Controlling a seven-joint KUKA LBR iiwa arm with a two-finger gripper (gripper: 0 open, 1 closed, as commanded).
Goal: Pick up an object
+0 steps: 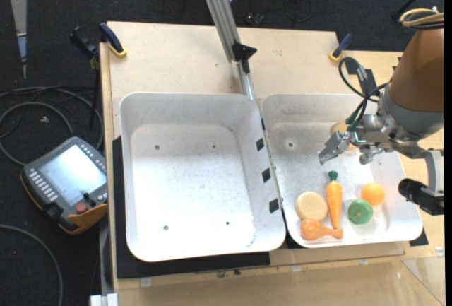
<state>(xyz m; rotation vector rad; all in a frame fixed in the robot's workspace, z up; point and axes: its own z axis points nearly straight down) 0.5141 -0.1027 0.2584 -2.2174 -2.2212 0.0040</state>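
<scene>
In the right bin: five toy foods are gathered at the near end of the right bin point(296, 121), all close together.
Objects: a carrot point(334, 201) with green top, a cream round piece point(311, 205), an orange drumstick-shaped piece point(319, 230), a green round fruit point(360, 211) and an orange fruit point(373, 193).
Gripper location: the gripper point(332, 149) is seen above the middle of the right bin, well clear of the toys.
Key relation: the carrot is judged the nearest thing, lying toward the bin's near edge from the fingers, almost directly below them in the view.
Long axis: the carrot's length runs from far to near, green top toward the gripper.
Fingers: two fingers are seen pointing left and slightly downward; nothing is seen between them, and how far apart they stand cannot be told.
Arm pose: the arm point(424, 78) is brought in from the right, the wrist bent over the bin's right rim.
Left bin: the left bin point(141, 114) lies alongside on the table point(176, 50).
Task state: no object is judged to be held yet.
</scene>
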